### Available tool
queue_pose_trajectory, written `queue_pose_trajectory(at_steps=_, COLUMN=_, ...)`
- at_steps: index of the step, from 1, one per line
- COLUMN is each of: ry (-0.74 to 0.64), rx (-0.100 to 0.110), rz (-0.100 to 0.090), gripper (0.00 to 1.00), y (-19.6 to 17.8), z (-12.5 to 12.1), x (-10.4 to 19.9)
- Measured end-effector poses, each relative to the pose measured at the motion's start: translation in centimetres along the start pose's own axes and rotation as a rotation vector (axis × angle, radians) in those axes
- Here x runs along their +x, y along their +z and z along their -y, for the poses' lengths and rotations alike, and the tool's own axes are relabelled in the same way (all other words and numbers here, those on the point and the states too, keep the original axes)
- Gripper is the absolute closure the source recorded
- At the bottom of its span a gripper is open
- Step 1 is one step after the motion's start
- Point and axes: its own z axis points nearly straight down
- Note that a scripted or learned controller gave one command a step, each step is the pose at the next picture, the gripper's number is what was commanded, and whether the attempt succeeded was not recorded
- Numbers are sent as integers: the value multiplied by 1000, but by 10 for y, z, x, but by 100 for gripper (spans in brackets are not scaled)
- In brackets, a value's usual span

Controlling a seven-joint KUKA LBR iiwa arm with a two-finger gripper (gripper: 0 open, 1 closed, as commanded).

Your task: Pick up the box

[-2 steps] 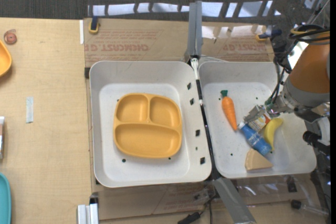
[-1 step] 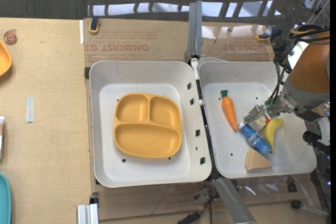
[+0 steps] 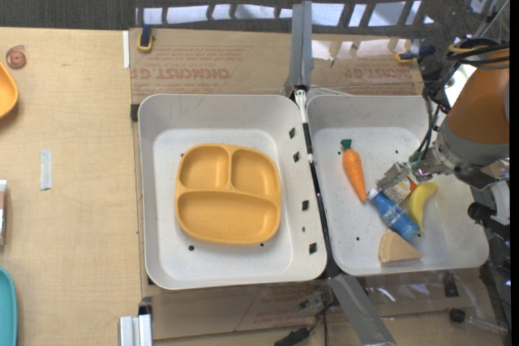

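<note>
Camera view. The right bin (image 3: 454, 259) carries a carrot (image 3: 353, 171), a banana (image 3: 421, 199), a wedge-shaped block (image 3: 398, 248) and the box (image 3: 395, 211), a blue carton lying flat near the bin's right wall. The box's long axis runs diagonally, from upper left toward the bin's front right corner. The gripper (image 3: 403, 177) sits directly at the box's upper-left end; whether its jaws are parted or closed cannot be told. The left bin (image 3: 154, 198) holds a divided plate (image 3: 229, 194).
</note>
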Motion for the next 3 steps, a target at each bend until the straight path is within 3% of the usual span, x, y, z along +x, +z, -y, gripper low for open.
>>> queue_pose_trajectory(at_steps=3, ry=0, rx=0, rz=0, gripper=0, y=0, z=0, x=0)
